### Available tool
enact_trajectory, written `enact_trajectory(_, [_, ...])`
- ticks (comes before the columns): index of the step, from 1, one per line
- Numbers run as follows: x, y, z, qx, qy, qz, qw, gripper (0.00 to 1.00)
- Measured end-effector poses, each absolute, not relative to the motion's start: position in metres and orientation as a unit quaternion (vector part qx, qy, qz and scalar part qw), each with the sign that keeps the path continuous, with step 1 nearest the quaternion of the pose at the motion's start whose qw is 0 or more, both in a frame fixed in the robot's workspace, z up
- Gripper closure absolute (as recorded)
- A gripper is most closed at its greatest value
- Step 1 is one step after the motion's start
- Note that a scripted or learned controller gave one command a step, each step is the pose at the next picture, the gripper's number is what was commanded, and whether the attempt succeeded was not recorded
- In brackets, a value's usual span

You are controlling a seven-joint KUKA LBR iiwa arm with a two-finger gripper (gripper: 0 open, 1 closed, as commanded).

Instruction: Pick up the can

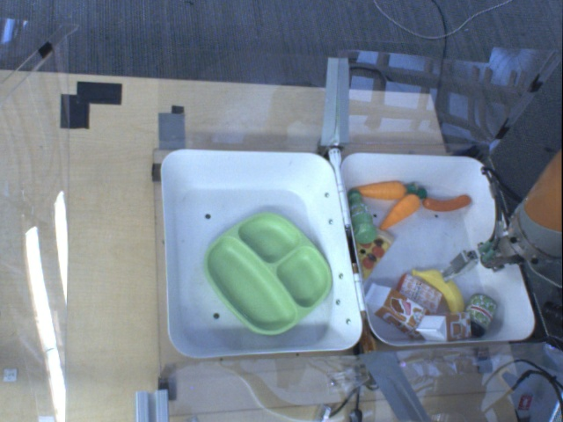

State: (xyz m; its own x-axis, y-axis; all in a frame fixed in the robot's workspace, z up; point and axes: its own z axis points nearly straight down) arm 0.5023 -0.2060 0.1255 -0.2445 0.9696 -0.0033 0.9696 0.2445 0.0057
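The counter (106, 236) carries two white bins. The left bin (185, 323) holds a green divided plate (268, 272). In the right bin (519, 323), the end effector (471, 260) hangs open and empty at three o'clock; the can (481, 311) sits at five o'clock, a banana (442, 288) just beside it.

Bench top (97, 236): pale wood laminate, light grain. Black L-shaped marking (88, 101) at far left. Floor (220, 20) beyond the far edge: dark grey-blue ribbed carpet. A thin pale cable (440, 25) loops across it at far right. Clear panel (35, 192) stands at left, carrying bright vertical reflections. Grey metal bracket (171, 130) sits on the bench, with a metal upright (335, 104) further right.
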Motion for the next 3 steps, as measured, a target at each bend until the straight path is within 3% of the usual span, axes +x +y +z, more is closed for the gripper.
enact_trajectory(1, [0.499, -0.206, 0.101, 0.617, 0.786, 0.0087, 0.015, 0.0])
enact_trajectory(2, [0.5, -0.205, 0.101, 0.568, 0.822, 0.008, 0.018, 0.0])
enact_trajectory(3, [0.574, -0.205, 0.162, 0.574, 0.819, 0.0015, 0.004, 0.0])
